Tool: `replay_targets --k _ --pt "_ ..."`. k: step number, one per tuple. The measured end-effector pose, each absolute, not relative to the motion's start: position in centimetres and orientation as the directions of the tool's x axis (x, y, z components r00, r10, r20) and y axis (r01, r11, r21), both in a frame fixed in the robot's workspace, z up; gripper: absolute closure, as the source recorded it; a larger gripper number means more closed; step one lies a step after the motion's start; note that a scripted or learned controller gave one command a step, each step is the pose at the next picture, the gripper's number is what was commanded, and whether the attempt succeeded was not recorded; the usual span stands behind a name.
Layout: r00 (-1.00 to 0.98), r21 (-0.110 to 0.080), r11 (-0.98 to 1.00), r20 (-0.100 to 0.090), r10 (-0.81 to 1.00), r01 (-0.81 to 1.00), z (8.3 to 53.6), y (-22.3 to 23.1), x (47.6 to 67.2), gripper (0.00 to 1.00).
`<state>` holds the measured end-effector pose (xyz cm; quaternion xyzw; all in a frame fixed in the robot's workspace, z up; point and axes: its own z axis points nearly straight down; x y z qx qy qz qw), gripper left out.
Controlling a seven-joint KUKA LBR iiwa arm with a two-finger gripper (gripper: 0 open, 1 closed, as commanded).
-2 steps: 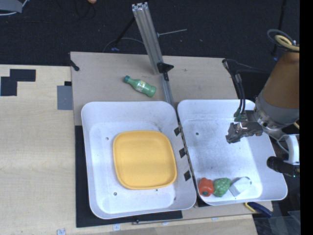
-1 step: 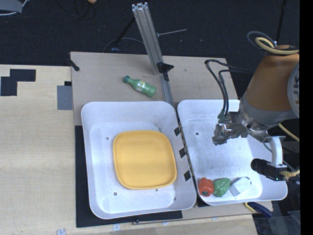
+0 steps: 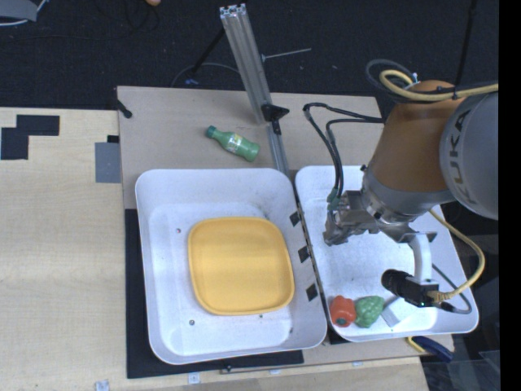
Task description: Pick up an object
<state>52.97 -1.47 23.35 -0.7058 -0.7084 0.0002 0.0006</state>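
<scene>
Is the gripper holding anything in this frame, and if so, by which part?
Cannot be told. The gripper hangs over the right bin; the red and green objects lie apart at its front edge.

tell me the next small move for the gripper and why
Probably shift the gripper toward the near edge of the right white bin, because the small red object and the green object lie there, apart from it.

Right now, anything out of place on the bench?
One thing: a green bottle lies on its side on the bench behind the left bin, outside both bins. The yellow plate sits flat inside that bin.
</scene>
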Motion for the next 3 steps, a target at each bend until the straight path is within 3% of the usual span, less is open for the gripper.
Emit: replay_targets --k 2,3 --pt "-0.003 -0.001 0.003 0.000 1.000 1.000 21.4 8.8 54.1 1.00" --pt "-0.001 -0.001 0.001 0.000 1.000 1.000 21.4 8.7 54.1 0.00"
